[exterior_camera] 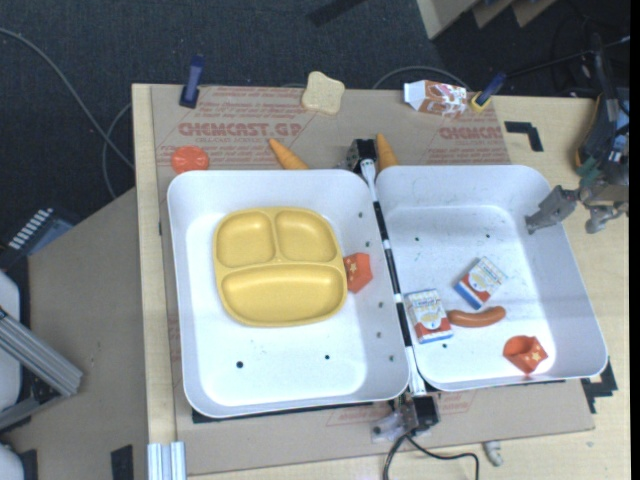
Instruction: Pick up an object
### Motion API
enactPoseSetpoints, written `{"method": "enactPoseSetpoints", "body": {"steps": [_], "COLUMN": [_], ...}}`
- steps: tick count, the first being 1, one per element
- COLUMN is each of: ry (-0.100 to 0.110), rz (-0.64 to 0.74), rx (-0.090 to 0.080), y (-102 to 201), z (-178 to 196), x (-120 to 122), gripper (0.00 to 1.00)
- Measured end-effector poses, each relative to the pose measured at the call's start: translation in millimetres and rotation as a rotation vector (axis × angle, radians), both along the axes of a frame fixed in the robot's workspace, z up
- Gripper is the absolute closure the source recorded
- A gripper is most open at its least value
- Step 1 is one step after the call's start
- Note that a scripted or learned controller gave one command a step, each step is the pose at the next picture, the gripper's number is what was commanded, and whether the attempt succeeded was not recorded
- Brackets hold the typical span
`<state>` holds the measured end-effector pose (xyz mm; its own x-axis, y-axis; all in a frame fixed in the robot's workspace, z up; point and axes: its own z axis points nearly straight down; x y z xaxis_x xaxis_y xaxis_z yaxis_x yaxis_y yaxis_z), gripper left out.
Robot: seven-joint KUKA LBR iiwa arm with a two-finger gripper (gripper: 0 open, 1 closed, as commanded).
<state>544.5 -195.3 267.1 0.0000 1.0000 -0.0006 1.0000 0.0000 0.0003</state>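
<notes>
In the left white shallow bin (200, 368) you have a yellow plastic plate with three compartments (278, 266), and just beside the plate's right edge a small orange-red block (357, 271); both sit well apart from the tool. Cross the black seam into the right white shallow bin (450, 188) and you find four small things grouped in its lower half: a small white carton with red and blue print (428, 315) lying close to the seam, a brown toy sausage (476, 317) just beside it with its long axis running roughly left to right, a white-and-blue small box with red trim (481, 280) just above the sausage, and a red wedge-shaped piece with a yellow mark (526, 352) near the bin's lower right corner. At the right bin's upper right rim you see the grey two-finger gripper (570, 208), its fingers spread apart with nothing between them, hanging above the rim. The relation your coming move turns on: every pickable thing in that bin lies down and to the left of the gripper in the view, the white-and-blue box and the red wedge being nearest. Judged from here, you would carry the tool inward and then lower it.
</notes>
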Motion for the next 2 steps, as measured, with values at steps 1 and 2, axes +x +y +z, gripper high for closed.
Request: {"method": "enactPoseSetpoints", "body": {"steps": [1,2], "ry": [0.004,0.002], "rz": [0.002,-0.001], "rx": [0.003,0.000], "y": [64,45], "z": [-106,-169], "x": [20,-6], "gripper": [0.00,0.00]}}
